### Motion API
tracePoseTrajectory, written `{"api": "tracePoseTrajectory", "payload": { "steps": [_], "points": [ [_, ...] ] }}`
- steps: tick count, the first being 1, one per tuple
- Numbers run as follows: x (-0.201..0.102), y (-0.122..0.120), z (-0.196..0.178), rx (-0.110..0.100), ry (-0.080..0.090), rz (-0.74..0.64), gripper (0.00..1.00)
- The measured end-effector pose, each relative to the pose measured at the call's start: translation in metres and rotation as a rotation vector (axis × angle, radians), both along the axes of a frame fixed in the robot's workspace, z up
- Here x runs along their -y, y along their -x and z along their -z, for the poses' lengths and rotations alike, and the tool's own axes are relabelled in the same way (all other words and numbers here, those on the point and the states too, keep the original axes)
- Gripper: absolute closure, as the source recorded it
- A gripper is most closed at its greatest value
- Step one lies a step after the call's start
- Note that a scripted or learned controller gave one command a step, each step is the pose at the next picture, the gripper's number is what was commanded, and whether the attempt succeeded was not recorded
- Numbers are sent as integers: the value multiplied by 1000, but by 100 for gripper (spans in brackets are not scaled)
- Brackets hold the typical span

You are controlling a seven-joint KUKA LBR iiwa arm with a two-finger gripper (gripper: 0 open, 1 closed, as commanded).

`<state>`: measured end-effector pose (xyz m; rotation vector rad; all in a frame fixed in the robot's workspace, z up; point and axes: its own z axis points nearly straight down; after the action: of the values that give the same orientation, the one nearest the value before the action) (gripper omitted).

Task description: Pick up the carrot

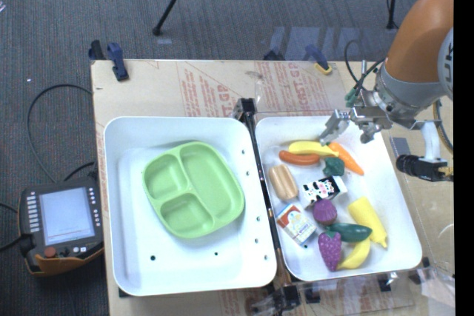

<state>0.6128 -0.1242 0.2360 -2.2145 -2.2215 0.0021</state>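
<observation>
In the camera view, the gripper (pixel 348 128) is seen above the far edge of the right bin (pixel 404 233), its fingers spread wide with nothing between them. The carrot (pixel 346 158) lies just below it in that bin, touching a banana (pixel 311 149) and beside a hot dog (pixel 282 183). A green plate (pixel 194 189) rests in the left bin (pixel 118 159).
</observation>
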Motion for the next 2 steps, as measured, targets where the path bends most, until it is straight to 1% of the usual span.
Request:
{"api": "tracePoseTrajectory", "payload": {
  "steps": [1, 2],
  "points": [
    [60, -14, 135, 4, 1, -109, 0],
    [62, -14, 124, 2, -1, -104, 100]
  ]
}}
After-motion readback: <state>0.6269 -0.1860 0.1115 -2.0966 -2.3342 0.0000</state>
